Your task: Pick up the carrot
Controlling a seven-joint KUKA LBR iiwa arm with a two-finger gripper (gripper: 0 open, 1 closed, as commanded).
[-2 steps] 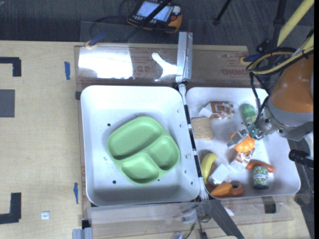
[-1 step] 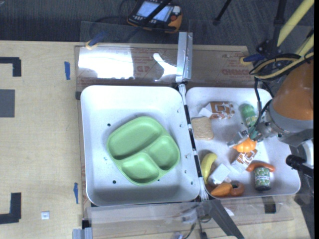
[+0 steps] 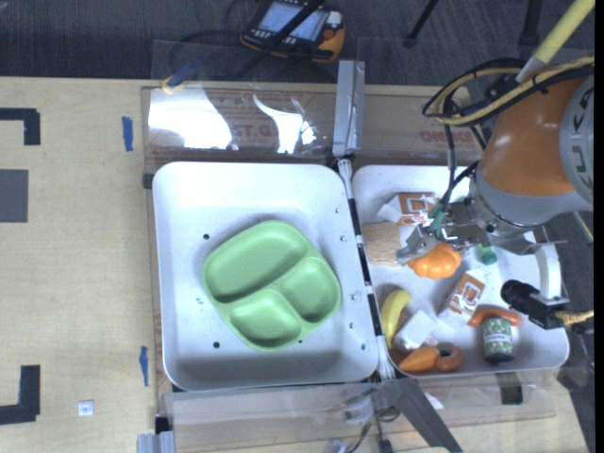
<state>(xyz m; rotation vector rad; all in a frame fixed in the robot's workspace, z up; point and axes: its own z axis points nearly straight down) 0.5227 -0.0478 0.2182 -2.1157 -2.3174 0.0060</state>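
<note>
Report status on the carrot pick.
Hand low in right bin, over an orange fruit. Carrot at near edge, untouched. Banana and white packet crowd it.

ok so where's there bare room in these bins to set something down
Left bin: bare white floor rings the green divided plate, widest along the far edge and the left wall. Right bin: crowded, with the banana, carrot, bottle, cartons and the gripper over them; only slivers of floor show.
</note>
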